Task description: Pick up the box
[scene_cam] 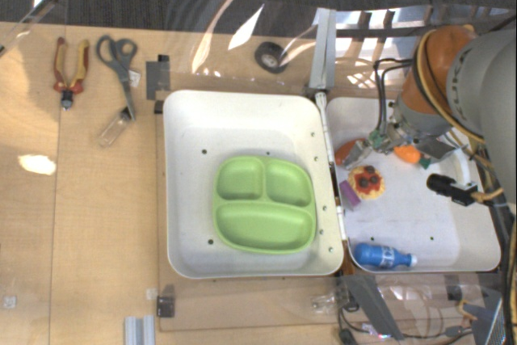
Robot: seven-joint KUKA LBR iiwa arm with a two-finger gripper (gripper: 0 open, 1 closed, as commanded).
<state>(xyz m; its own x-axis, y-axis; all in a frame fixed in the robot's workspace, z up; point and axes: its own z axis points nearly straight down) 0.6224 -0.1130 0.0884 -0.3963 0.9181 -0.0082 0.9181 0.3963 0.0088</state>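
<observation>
A small purple box (350,194) lies near the left wall of the right bin (477,254), just beside a round yellow toy with red spots (369,181). My gripper (380,140) hangs low over the upper left part of that bin, above and to the right of the box and apart from it. A red-orange piece (348,151) lies just left of the gripper, and an orange piece (408,154) sits just right of it. The view does not show anything held.
A blue bottle (383,257) lies on its side at the right bin's front edge. The left bin (186,174) holds a green divided plate (265,204). Pliers (69,69), scissors (119,65) and a tape roll (271,56) rest on the bench behind the bins.
</observation>
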